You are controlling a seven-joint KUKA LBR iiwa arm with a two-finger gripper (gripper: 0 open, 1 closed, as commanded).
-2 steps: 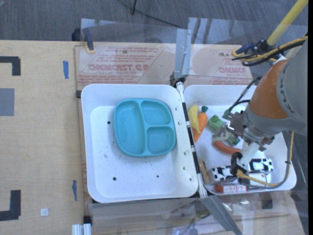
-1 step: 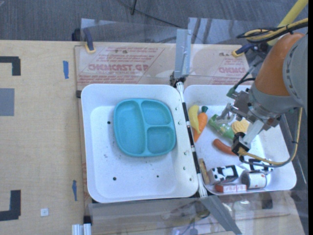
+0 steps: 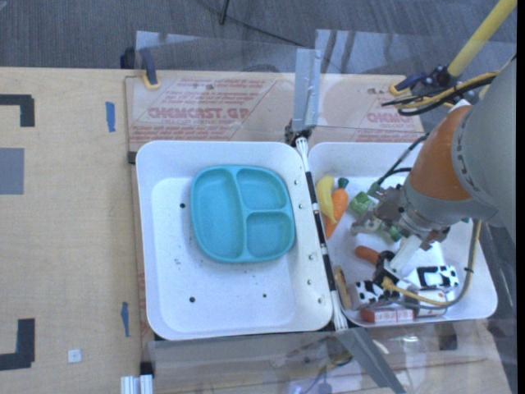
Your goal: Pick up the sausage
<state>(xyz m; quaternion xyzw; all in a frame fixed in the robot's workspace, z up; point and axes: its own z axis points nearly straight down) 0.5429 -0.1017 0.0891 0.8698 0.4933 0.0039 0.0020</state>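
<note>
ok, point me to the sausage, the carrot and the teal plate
sausage (image 3: 367, 254), camera view, on its visible orange-red end.
carrot (image 3: 337, 205), camera view, on the middle of its orange body.
teal plate (image 3: 215, 212), camera view, on the floor of its largest compartment.

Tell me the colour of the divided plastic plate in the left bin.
Turquoise blue; the divided plastic plate shows in the camera view.

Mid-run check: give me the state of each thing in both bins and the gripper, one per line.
Blue divided plate: flat in left bin, compartments bare.
Sausage: lying in right bin, beside the gripper, not lifted.
Carrot: lying beside the banana, near the divider.
Gripper: low in the right bin.
</note>
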